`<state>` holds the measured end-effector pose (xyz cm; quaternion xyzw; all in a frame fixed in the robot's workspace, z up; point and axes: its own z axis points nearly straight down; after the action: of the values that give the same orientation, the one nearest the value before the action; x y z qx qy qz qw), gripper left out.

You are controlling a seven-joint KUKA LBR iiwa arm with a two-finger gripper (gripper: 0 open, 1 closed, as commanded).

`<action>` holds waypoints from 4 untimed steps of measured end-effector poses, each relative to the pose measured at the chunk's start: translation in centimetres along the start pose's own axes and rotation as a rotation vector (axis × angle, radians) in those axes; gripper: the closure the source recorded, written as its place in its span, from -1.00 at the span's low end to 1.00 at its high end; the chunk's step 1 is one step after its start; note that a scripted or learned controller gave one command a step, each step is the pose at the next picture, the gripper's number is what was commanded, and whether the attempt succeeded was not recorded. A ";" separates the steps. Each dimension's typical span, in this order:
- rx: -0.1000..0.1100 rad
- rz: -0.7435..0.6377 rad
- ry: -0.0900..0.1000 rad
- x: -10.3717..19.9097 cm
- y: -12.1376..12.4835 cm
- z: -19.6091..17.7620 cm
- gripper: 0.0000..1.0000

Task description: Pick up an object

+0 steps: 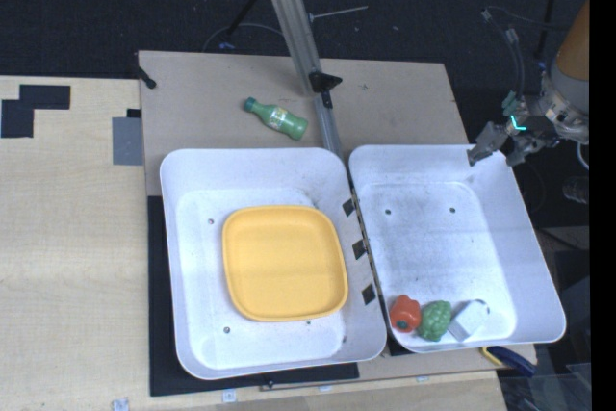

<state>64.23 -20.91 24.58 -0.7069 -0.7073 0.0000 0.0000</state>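
1. While the gripper (500,144) hangs over the far right corner of the right bin (438,226), you have the yellow plate (285,262) well off to its left in the left bin (192,207). It is the biggest thing there, flat and wide, so I judge it a poor first choice for two fingers.
2. Since the green bottle (276,118) lies on its side on the bench, outside both bins and far to the gripper's left, leave it alone.
3. Because the small things sit clustered at the near edge of the right bin, well below the gripper in the view, aim there: the green lumpy object (435,320) sits between the red-orange object (405,313) and the white-grey block (468,320), each seeming to touch its neighbour.
4. If you pick the red-orange object, come down on its free left side, so the fingers do not wedge against the green one.
5. You cannot tell whether the gripper's jaws are spread or closed; nothing is visibly pinched.
6. You find no readable writing or brand; the bottle's label is too small to make out.
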 end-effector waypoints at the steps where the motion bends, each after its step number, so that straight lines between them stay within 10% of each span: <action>1: 0.000 0.000 0.000 0.0 0.0 0.0 -1.00; 4: 0.003 -0.001 0.001 0.7 0.4 15.7 -1.00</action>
<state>64.63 -20.22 8.93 -0.7065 -0.7078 0.0009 0.0013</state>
